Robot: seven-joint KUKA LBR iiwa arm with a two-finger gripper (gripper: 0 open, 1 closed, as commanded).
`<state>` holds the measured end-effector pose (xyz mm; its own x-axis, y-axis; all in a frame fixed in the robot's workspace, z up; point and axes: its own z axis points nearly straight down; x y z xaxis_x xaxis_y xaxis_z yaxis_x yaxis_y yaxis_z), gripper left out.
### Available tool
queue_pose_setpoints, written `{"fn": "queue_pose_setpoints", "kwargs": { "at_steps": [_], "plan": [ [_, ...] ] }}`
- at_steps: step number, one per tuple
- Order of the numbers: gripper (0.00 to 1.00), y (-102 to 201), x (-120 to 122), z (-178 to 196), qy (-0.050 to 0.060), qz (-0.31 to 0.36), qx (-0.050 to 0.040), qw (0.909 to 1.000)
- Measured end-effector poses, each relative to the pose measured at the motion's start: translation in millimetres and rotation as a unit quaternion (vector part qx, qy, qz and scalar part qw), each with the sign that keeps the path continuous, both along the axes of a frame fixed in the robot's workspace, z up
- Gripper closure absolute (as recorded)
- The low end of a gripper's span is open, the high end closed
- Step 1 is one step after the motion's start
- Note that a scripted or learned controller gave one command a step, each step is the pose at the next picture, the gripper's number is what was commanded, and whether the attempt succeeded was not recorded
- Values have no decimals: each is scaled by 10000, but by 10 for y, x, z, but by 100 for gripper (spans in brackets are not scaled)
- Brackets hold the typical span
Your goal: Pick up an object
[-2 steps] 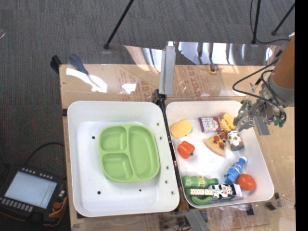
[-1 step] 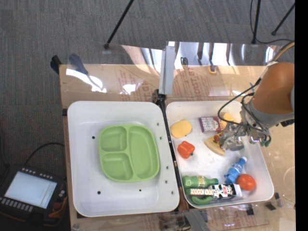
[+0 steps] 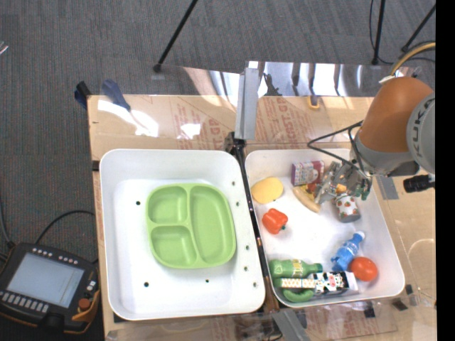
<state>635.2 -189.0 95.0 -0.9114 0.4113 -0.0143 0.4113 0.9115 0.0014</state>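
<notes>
Camera view: the hand (image 3: 343, 183) hangs low in the right bin (image 3: 395, 261), its grip impossible to judge. A small tin (image 3: 348, 207) lies just below it, a maroon carton (image 3: 306, 171) beside it, a yellow lemon (image 3: 267, 190) farther left, apart.

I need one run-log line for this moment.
two-finger gripper: low in right white bin | nearest: small maroon carton | green divided plate: left bin

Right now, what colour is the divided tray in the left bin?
Light green, plain, no pattern. The divided tray shows clearly in the camera view, lying flat in the left bin.
</notes>
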Motion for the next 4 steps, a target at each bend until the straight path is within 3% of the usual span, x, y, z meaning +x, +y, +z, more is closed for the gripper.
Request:
{"fn": "queue_pose_setpoints", "kwargs": {
  "at_steps": [1, 2, 3, 4],
  "plan": [
    [100, 345, -377, 2, 5, 911, 1, 9958],
    [100, 801, -281, -2, -12, -1080, 20, 9942],
    [0, 814, -292, -29, 10, -1072, 28, 9942],
    [0, 1003, -434, -25, 19, -1355, 17, 9908]
  ]
}}
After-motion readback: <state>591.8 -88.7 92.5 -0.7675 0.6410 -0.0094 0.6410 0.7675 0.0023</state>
